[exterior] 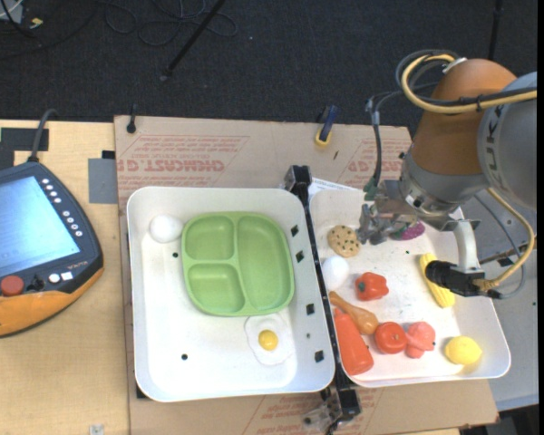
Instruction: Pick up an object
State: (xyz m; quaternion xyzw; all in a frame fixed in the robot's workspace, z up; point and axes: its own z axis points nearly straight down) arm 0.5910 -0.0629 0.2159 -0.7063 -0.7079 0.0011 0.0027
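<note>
My gripper [379, 225] hangs low over the back of the right bin [490, 320], reaching in from the right. Just left of it lies a round chocolate-chip cookie [344, 239]. A purple object [412, 231] peeks out right beside the gripper, partly hidden by it. Nearer the front are a white egg [335, 267], a red pepper [372, 285], a yellow banana [438, 281], an orange carrot [350, 333], a tomato [390, 335], a pink piece [421, 337] and a lemon [461, 350]. I see nothing held in the gripper.
The left bin [150, 333] holds a green divided plate [236, 263], a white ball [165, 228] and a fried egg [269, 340]. A black divider [310, 270] separates the bins. A tablet pendant [32, 238] lies at the far left of the bench.
</note>
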